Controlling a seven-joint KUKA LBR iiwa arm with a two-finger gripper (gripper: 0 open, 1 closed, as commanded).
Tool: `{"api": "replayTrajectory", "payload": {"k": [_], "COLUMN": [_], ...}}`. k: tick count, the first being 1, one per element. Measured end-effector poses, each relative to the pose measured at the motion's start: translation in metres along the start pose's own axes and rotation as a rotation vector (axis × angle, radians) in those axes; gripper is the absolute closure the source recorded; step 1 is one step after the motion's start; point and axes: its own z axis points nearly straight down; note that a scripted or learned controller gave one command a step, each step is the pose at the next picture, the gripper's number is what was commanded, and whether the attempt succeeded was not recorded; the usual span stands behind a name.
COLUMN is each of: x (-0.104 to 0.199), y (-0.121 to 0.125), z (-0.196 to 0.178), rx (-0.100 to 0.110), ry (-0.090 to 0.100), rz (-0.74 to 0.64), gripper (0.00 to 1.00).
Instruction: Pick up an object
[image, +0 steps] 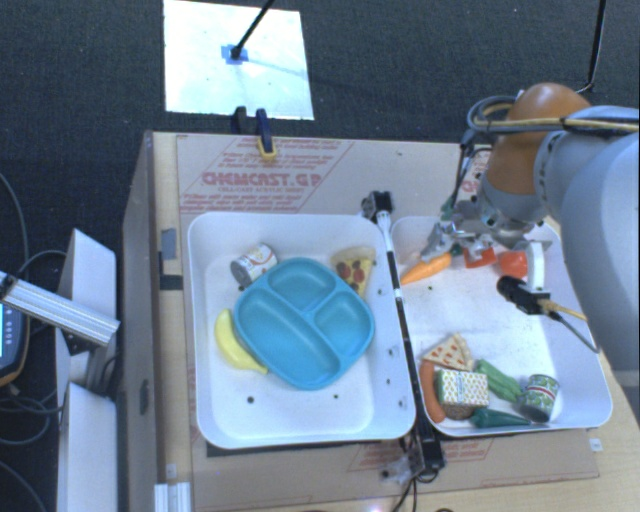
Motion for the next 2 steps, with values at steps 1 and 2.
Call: {"api": "replayTrajectory", "payload": {"k": [1, 2], "x": [0.0538, 0.0533], "y": [-0.0526, -0.0531], "z": [-0.0795, -0.0786], "rx": [-0.012, -0.010], "ry": [0.000, 0.000], "rz": [-0.006, -0.005], "gripper": [1.00, 0.00]}}
